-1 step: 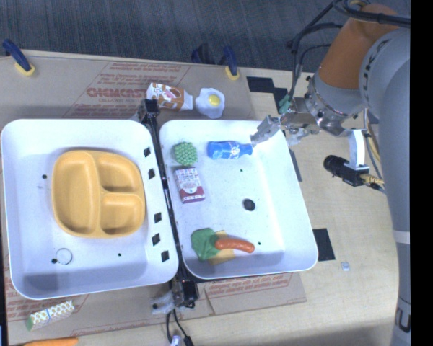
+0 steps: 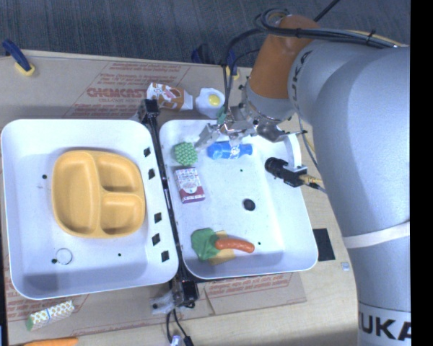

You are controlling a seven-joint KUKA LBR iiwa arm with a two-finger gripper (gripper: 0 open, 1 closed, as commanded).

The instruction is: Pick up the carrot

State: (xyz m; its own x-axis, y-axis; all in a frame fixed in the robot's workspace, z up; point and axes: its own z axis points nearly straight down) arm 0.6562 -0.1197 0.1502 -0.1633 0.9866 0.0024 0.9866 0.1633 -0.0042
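Observation:
The carrot (image 2: 235, 245) is orange with a leafy green top (image 2: 203, 242). It lies flat near the front edge of the right bin (image 2: 289, 222), pointing right. My gripper (image 2: 233, 132) hangs far from it, over the back of the same bin, just above a small blue object (image 2: 227, 151). Its fingers look spread open and nothing is between them. The grey arm with its orange band (image 2: 281, 56) comes in from the right.
Also in the right bin are a green round item (image 2: 185, 152), a red carton (image 2: 190, 184) and a small black disc (image 2: 248, 205). A yellow divided plate (image 2: 97, 192) lies in the left bin (image 2: 22, 265). A fried-egg toy (image 2: 211, 101) and a packet (image 2: 166, 94) sit behind the bins.

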